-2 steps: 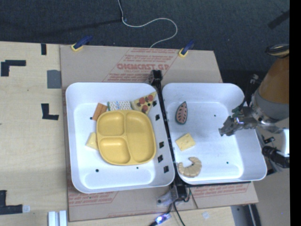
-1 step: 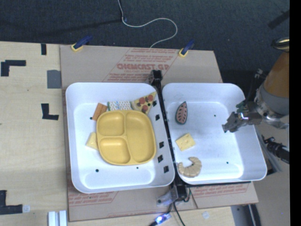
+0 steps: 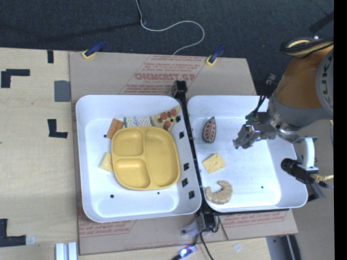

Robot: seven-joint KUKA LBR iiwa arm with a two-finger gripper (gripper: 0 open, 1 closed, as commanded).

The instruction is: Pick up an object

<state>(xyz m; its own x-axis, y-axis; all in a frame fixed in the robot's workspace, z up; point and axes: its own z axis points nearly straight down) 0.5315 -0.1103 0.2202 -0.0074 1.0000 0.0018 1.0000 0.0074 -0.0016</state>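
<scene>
In the camera view, the gripper (image 3: 243, 140) hangs over the middle of the right bin (image 3: 271, 196), above bare white floor; whether it is clenched or released cannot be told from here, and nothing is seen in it. The nearest things to pick lie to its left in the same bin: a watermelon slice (image 3: 210, 129) near the divider, a cheese wedge (image 3: 213, 163) below it, and a croissant (image 3: 219, 192) close to the front wall. Across the divider, the left bin (image 3: 87, 145) holds a yellow divided plate (image 3: 145, 157) lying on top of several flat toy foods.

The likely failure is a descent straight down, which would close on nothing. The cheese and watermelon look low and flat, so a grasp could slide over them. The croissant sits near the wall, where a collision seems possible.
</scene>
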